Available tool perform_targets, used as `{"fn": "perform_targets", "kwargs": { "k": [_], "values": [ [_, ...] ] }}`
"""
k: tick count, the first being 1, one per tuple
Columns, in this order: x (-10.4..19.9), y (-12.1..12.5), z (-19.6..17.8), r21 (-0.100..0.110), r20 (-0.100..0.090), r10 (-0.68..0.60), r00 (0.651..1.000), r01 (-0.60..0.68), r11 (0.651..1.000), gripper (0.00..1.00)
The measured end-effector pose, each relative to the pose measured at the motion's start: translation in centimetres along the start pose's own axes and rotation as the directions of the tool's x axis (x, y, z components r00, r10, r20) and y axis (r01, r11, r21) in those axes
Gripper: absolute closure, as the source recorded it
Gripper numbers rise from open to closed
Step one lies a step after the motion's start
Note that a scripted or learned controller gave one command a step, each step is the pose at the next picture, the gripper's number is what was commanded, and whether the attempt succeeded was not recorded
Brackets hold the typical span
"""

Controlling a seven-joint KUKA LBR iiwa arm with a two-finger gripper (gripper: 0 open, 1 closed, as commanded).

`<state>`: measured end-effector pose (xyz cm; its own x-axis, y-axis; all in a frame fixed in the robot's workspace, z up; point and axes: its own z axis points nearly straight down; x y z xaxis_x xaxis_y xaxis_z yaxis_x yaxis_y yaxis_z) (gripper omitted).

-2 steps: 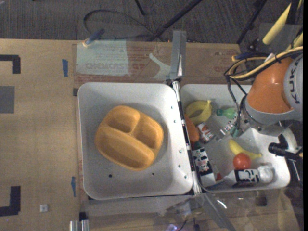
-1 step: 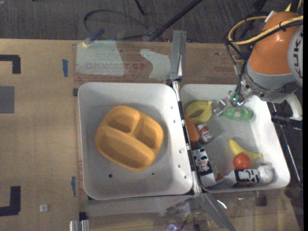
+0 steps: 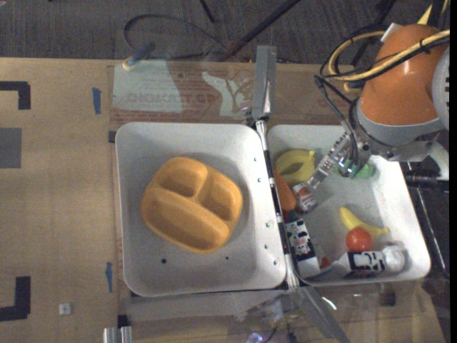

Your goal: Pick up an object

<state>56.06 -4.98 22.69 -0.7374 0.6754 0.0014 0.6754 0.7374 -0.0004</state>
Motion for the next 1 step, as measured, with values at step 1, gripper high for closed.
{"fn": "perform_targets", "kwargs": {
  "k": [1],
  "values": [
    [-1.62, 1.54, -8.47, -0.004, 0.005, 0.329, 0.944, -0.329, 0.944, 1.00]
  ]
}}
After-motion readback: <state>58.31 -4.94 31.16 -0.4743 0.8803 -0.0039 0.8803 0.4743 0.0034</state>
